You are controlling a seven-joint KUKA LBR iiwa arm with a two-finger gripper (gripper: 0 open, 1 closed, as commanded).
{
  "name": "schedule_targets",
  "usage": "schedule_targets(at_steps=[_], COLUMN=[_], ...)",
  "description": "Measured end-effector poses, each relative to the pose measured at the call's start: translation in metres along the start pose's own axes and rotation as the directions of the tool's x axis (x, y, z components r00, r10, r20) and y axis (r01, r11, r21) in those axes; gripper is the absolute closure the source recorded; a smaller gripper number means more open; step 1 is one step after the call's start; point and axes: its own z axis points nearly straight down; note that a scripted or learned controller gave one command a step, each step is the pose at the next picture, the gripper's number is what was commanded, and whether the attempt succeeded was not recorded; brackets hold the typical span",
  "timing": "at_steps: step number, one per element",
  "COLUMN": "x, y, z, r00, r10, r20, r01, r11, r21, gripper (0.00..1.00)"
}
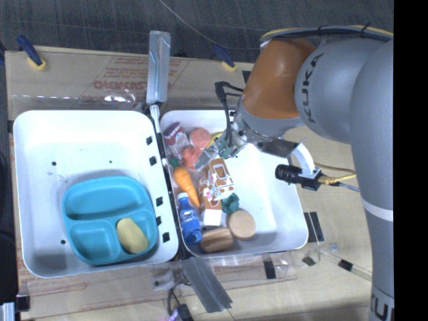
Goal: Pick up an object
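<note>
I see the gripper low over the right bin, grip state unreadable, with the carrot just down-left of it, lying lengthwise along the bin's left wall.

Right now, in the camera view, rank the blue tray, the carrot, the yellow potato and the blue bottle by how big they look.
1. blue tray, by far the largest
2. carrot and blue bottle, too alike to separate
3. yellow potato, which looks slightly smaller, though it is plumper
</note>
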Motion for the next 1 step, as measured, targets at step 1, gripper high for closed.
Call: schedule_targets(at_steps=[1], x=[0.0032], y=[0.0418], z=[-0.0547], r00=[0.965], r10=[-0.261], r20=[0.008], r01=[0.261], r11=[0.965], r21=[-0.005], gripper=[1.00])
